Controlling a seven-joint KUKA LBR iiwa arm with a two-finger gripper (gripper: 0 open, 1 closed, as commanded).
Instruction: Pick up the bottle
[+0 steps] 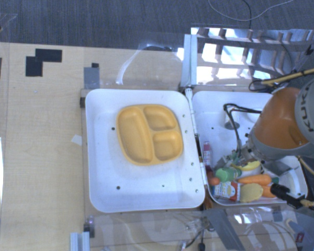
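Note:
In the right bin, a small bottle with a red and white label lies in the front left corner among a heap of toy food. A green piece sits just behind it. The arm, with its orange band, reaches in from the right. My gripper hangs low over the back of the heap, a little behind and to the right of the bottle. Nothing is visibly held.
An orange carrot, a yellow banana and a yellowish piece crowd the bottle. A slim red and white item lies along the right bin's left wall. The left bin holds a yellow divided plate. A black cable loops in the right bin.

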